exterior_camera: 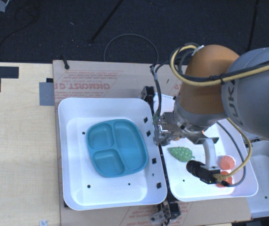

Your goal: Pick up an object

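Two shallow white plastic bins are set side by side on a brown cardboard sheet (101,81) with red printing, which lies on a pale wooden bench (17,149). In the left bin (73,126) a light blue plastic plate with three compartments (115,147) is laid flat, roughly in the middle of the floor and turned slightly askew to the bin walls.

The right bin (249,188) is largely covered by the grey arm with its orange band (205,86), which is reached in from the right. The gripper (164,134) is seen low at the left side of this bin, close to the wall that is shared with the left bin. Whether the gripper is wide or narrow cannot be told, as its tip is masked by the wrist and its own metal body, and nothing is seen to be held.

A green, bumpy, oval object (180,153) is found on the floor of the right bin, just beside the gripper, to its right and on the near side. A salmon-orange round disc (227,162) is placed further right in the same bin, well apart from the gripper and partly hidden behind a yellow cable.

On the far left of the bench a grey square (45,93) and a black stepped mark (0,77) are seen.
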